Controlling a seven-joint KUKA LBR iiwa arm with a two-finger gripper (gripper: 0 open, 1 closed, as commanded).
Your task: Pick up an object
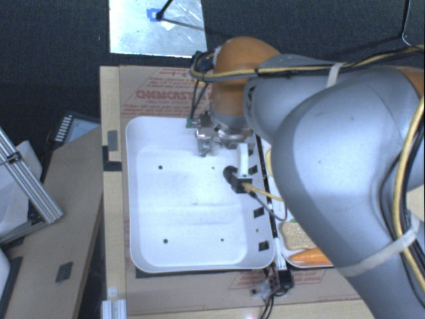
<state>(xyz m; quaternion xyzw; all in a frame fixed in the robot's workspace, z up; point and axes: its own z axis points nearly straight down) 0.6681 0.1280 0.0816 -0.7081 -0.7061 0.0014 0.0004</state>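
My gripper [205, 143] hangs low over the far right corner of the left white bin [153, 198], just below the orange wrist band [239, 58]. The grey arm [332, 151] covers most of the right bin. In the strip of that bin still showing lie a tan, speckled object [295, 234] and an orange object [312, 258], close to the bin's near left corner. Neither touches the gripper, which is far from both. The rest of the right bin's contents are hidden by the arm.
A yellow cable and a black fitting [232, 177] trail from the wrist over the left bin's right side. Both bins rest on printed cardboard [159, 95]. Aluminium rails [26, 185] stand at the left, and a shiny plate [156, 15] lies behind.
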